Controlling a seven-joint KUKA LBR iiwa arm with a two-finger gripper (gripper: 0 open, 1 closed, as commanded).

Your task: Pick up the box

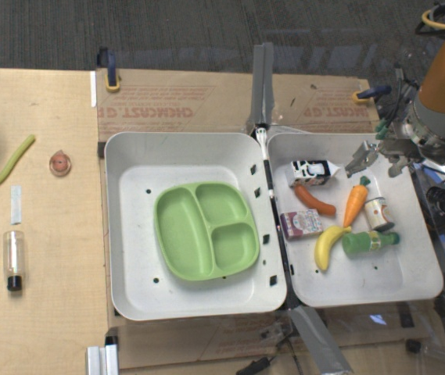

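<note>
A grey arm (441,92) with an orange band reaches in from 3 o'clock over the right bin (410,283), its jaws (378,156) hanging above the bin's upper right part; whether they are spread or pressed together cannot be told, and nothing shows between them. The box (301,223), small and purplish, lies at the bin's left wall, at about 9 o'clock of the bin, just beside the seam between the two bins. At 12 o'clock of the box is a red sausage (314,198), lying aslant, and beyond it a black-and-white carton (311,169). A banana (328,245) curves at 4 o'clock of the box, close to it. A carrot (354,202) stands aslant at the bin's middle, its top pointing toward the jaws; a small white bottle (377,212) lies just to its right, and a green bottle (369,242) lies across at 3 o'clock of the banana, touching it. The left bin (128,209) holds a green divided plate (206,230). On the desk (50,248) at 9 o'clock lie a green bean (5,173), a pink round piece (60,162) and a tube (13,260).
</note>
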